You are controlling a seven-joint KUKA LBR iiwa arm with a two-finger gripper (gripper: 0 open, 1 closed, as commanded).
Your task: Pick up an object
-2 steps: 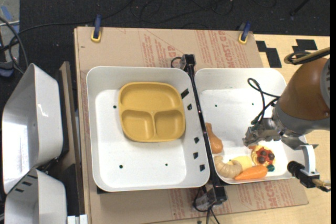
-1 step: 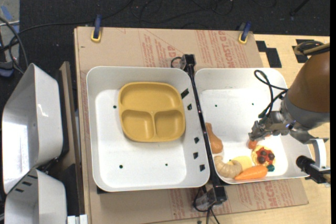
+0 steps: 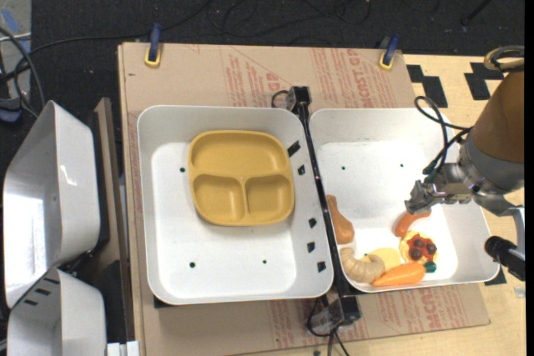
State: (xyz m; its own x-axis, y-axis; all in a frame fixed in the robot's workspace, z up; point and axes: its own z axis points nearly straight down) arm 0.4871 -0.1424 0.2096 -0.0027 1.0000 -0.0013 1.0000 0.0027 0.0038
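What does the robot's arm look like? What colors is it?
The arm is chunky and round, orange-brown on top and grey lower down. Thin black cables loop along it. At its tip sits a small, dark metal hand.

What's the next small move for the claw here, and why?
Probably a short descent. The claw sits in the right bin, just above and beside a small orange-red piece, with nothing visibly gripped. The other toy foods, including the carrot and the pizza-like piece, cluster further toward the near edge, so this is likely the nearest target.
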